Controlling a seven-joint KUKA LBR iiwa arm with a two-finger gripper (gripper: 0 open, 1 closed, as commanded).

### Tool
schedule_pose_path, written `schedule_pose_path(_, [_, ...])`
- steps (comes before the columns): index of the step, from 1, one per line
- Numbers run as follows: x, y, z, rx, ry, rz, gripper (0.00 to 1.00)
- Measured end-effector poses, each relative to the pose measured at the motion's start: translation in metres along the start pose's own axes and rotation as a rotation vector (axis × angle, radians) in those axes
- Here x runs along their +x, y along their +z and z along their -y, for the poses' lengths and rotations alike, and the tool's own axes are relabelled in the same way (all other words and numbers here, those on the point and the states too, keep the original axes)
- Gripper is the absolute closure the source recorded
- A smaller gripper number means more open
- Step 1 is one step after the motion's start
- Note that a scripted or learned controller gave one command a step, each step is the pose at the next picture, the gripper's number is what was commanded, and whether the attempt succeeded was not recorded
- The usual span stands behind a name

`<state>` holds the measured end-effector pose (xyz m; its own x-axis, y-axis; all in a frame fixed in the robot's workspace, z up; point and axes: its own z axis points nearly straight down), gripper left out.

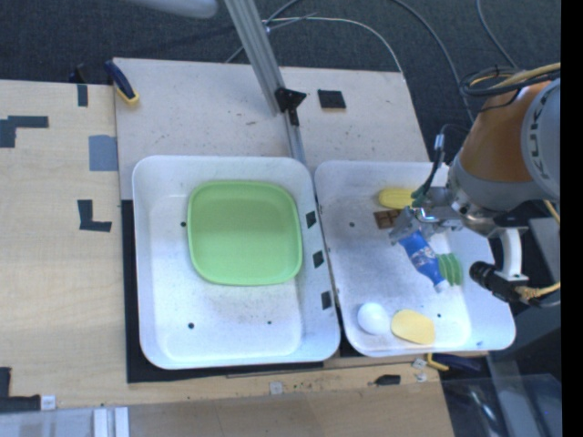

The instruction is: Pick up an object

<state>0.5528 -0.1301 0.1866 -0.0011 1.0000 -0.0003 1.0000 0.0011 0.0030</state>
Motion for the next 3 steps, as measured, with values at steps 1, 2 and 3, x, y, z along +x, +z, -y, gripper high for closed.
schedule_pose_path(1, [0.006, -0.044, -0.003, 0.0, 0.0, 0.0, 1.0])
schedule_pose_path(2, [0.069, -0.039, 0.002, 0.004, -0.004, -0.001, 1.0])
schedule_pose_path(3, [0.128, -0.032, 0.001, 0.004, -0.004, -0.001, 1.0])
